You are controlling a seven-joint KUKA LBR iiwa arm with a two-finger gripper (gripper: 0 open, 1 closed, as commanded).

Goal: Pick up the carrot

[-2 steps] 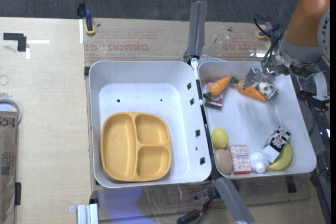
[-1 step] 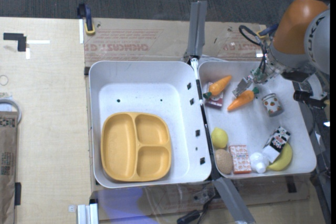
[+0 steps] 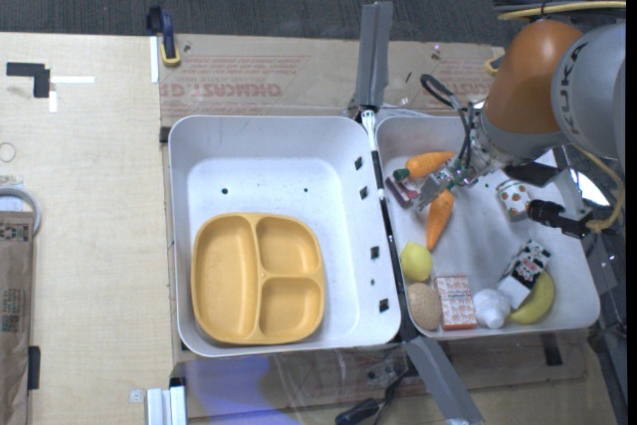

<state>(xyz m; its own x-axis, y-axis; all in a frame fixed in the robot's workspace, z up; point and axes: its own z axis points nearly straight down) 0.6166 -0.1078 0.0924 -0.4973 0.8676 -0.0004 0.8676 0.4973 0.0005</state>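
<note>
Two orange carrots lie in the right bin (image 3: 587, 309). One carrot (image 3: 429, 162) rests near the bin's back left, pointing right. The other carrot (image 3: 438, 220) lies just below it, tip toward the front. My gripper (image 3: 445, 184) hangs low between the two, right over the thick upper end of the lower carrot and touching or nearly touching it. The grey arm with its orange band (image 3: 528, 80) reaches in from the right and hides part of the bin's back.
A yellow divided plate (image 3: 261, 276) sits in the left bin (image 3: 269, 149). The right bin also holds a red-and-green item (image 3: 401, 186), a lemon (image 3: 416, 262), a brown oval (image 3: 425, 306), a small box (image 3: 456, 302), a banana (image 3: 535, 300) and a red-spotted ball (image 3: 513, 199).
</note>
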